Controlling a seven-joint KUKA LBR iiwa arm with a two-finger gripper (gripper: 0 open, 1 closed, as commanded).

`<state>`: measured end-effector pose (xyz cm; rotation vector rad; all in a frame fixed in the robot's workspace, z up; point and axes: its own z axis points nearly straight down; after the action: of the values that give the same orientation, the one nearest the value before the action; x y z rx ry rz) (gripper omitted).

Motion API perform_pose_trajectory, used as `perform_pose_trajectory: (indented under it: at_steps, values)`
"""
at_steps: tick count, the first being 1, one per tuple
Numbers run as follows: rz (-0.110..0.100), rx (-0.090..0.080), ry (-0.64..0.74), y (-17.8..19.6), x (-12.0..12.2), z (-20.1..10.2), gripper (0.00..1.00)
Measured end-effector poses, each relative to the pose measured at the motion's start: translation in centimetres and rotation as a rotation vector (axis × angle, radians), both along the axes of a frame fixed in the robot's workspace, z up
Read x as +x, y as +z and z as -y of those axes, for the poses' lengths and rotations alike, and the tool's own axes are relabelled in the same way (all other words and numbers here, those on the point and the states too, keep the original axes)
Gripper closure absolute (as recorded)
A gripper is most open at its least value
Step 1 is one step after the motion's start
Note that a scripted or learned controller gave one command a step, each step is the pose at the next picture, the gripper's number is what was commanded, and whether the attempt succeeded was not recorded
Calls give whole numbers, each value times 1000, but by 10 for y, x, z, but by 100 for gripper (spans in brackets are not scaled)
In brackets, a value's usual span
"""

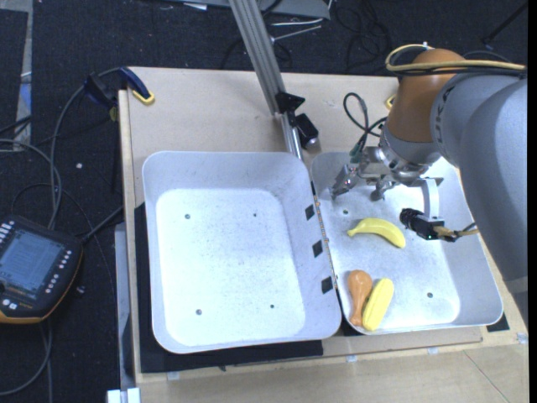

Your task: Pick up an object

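We find the gripper (361, 183) over the right bin (470, 309), above the banana (379, 231). We cannot tell its jaw state. Corn (377, 302) lies nearer the front.

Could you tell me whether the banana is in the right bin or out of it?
In: the banana lies on the right bin's floor.

Floor: dark carpet (67, 49), black cables | Bench: pale wood (210, 112), centre | Handheld controller (29, 267): left edge | Aluminium strut (256, 36): top centre
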<state>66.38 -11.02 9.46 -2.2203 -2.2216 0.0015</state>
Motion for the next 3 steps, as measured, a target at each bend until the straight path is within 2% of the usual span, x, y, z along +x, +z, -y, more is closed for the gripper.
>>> perform_pose_trajectory:
  at_steps: [1,2,3]
  values:
    - [1,0,0,11,0,0,100]
    - [5,0,-1,62,-7,6,100]
    - [5,0,0,107,0,11,100]
